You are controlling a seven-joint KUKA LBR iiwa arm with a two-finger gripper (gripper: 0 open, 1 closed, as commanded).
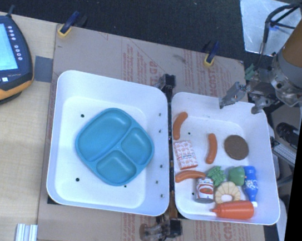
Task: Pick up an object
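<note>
Selecting a target comes first, since the task names no particular object. The brown disc [236, 147] is my nearest candidate: it lies flat in the upper right part of the right bin [201, 104], apart from the other items, with bare white floor around it. It lies below my jaws [246, 98] in the camera view, toward the near side of the worktop [13, 141], and almost directly under them across the bin's far rim. Being round, it has no long axis, so no wrist rotation appears necessary for it.

Just left of the disc lies an upright sausage [211, 148], its long axis running far to near. A second sausage [179, 125] lies beside the left wall. The remaining items are crowded together at the near right corner, including a red bottle [234, 210] and a small can [204, 190]; I judge those harder to reach cleanly.

My jaws hover over the far rim of the right bin, spread apart with nothing between them. The left bin [59, 131] carries a blue divided plate [114, 146], well apart from my position.
</note>
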